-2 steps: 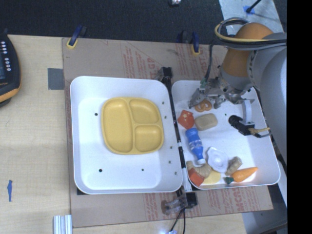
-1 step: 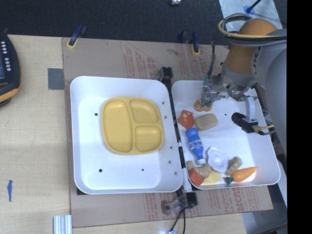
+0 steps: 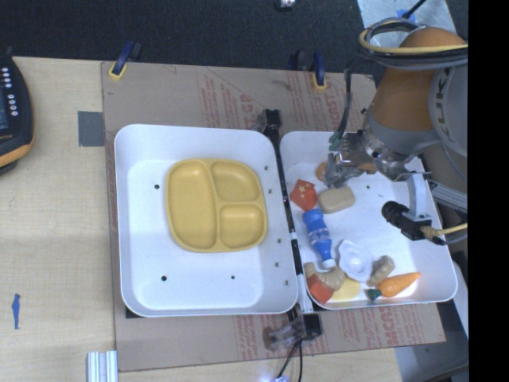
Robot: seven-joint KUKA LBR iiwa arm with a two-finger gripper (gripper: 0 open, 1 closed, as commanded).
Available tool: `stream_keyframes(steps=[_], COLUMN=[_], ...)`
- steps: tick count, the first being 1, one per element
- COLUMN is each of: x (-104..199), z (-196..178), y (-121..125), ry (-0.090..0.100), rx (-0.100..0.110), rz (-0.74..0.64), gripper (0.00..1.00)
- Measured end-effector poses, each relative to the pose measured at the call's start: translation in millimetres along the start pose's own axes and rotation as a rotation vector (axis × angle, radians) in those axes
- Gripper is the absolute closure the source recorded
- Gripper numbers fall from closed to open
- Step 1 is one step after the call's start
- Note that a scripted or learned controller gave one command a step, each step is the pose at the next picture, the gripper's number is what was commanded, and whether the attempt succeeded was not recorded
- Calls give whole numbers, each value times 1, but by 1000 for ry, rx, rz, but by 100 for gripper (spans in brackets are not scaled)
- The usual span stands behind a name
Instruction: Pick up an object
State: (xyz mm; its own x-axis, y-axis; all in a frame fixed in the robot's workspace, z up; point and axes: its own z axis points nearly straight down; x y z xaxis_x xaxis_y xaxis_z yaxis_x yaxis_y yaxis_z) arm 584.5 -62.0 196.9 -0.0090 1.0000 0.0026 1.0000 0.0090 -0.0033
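Observation:
My gripper [image 3: 341, 168] hangs over the far part of the right bin [image 3: 436, 245], under the grey and orange arm. Just below it lies a tan bread-like piece [image 3: 337, 200], and a small brown item [image 3: 322, 169] sits at its left side. Further left is a red wedge [image 3: 303, 193]. A blue bottle [image 3: 318, 235] lies lengthwise in the bin's middle. Toward the near edge I see a white cup [image 3: 354, 257], a brown lump [image 3: 382, 267], an orange carrot [image 3: 396, 283] and a red and yellow piece [image 3: 324, 286]. I see nothing clearly held between the gripper and these.
The left bin [image 3: 143, 213] holds a yellow divided plate [image 3: 215, 204]. The two bins meet along a raised rim [image 3: 284, 213] close to the red wedge and bottle. The arm covers the right bin's far right corner.

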Motion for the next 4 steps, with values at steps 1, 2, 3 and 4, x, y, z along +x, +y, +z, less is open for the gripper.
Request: stream_keyframes(steps=[1,2,3,4], x=[104,41,-34,33], z=[-8,7,-21,-34], y=[-56,-86,-23,-32], ry=[1,-5,-8,0], rx=[5,6,-8,0], rz=[-7,11,11,-1], gripper=[100,100,100,100])
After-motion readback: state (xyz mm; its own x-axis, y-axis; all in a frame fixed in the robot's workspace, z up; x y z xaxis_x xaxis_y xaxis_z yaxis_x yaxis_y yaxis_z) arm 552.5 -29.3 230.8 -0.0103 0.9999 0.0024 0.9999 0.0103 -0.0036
